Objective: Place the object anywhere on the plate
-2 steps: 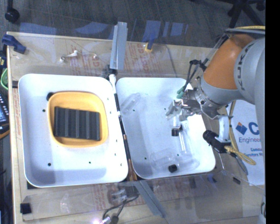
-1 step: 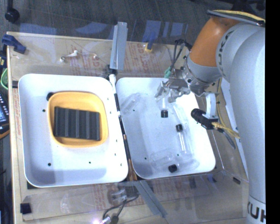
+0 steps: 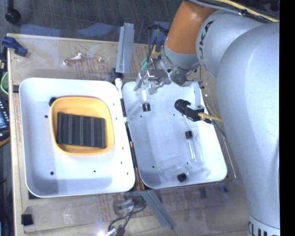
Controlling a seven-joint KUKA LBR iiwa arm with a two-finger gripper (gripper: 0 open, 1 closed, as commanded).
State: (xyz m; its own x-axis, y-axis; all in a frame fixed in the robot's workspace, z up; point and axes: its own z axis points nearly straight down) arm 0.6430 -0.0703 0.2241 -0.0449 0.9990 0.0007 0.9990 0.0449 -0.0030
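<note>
The gripper hangs over the upper left corner of the right bin, close to the wall it shares with the left bin. I cannot tell whether the jaws are apart or together, and I can make out nothing between them.

The likely object lies well away from them, toward the lower right of that bin. There a clear tube lies lengthwise, and a clear piece with a dark bit at its lower edge lies just below it. Which of the two is meant I cannot say.

The first risk is a closing on nothing, since the gripper is well apart from both clear things. The second is the material. See-through plastic on a white floor is hard to locate, and a smooth round tube would probably roll or squirt out of a pinch.

The plate, yellow, sits in the left bin at centre left of the frame. A dark ribbed block covers most of it, leaving little more than the rim bare. A thing let go there could land on the ribs, tip and slide off into the bin. A low carry across could also clip the bin walls in the middle of the counter.
</note>
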